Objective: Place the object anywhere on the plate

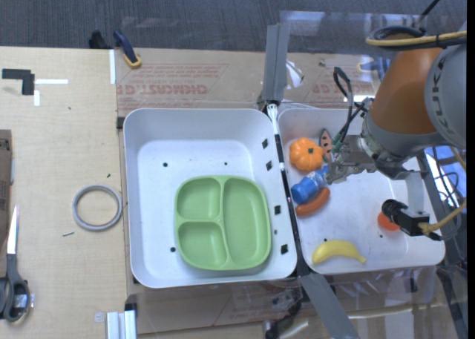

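Gripper [338,169] low in the right bin [415,252], over its left part; fingers lost against the clutter beneath, so cannot tell whether they are spread, closed or pinching anything. Just to the gripper's left, a small orange pumpkin [306,153] near the bin's left wall. Below the pumpkin, a blue bottle-like object [306,189] lies tilted, its upper end right at the gripper tip; contact not readable. A red-orange sausage-shaped piece [312,202] lies touching the blue one along its lower side. Yellow banana [338,253] near the front edge of the same bin, well apart from the gripper. A small orange-red item [387,219] on the bin's right side, partly behind a black fitting on the arm. Arm [404,104] comes in from the right, orange band above the grey wrist, cables looping past it. Left bin [148,145] holds the green plate [223,222], three compartments, sitting centre to front-right, nothing on it. All loose objects sit in the right bin. On the bench left of the bins: a grey ring [97,206]; scissors [13,285] at the far left edge.
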`<control>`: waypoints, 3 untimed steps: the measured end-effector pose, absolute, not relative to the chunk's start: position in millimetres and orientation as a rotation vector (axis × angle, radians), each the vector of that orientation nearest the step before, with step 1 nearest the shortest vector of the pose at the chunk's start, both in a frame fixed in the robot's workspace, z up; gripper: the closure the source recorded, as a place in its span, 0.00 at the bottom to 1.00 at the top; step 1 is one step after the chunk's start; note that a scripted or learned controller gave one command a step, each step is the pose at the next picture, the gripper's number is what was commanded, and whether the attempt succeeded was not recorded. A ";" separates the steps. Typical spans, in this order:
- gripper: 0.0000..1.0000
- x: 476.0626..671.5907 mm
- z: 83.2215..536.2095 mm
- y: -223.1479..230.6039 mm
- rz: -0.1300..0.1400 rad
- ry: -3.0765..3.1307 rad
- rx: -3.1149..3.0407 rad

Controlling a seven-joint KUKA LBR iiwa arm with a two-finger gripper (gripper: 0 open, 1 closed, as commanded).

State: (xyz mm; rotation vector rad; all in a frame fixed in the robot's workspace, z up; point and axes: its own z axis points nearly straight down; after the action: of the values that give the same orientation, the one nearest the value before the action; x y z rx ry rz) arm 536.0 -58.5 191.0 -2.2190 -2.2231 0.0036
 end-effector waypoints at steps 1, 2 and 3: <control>1.00 494.2 190.5 27.8 0.006 -2.220 -2.220; 1.00 477.4 190.7 75.2 0.006 -2.220 -2.220; 1.00 504.4 190.7 -11.3 0.005 -2.218 -2.224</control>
State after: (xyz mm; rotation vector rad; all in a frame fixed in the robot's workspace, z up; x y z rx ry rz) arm 504.4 -11.3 190.7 -2.2242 -2.2184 0.0052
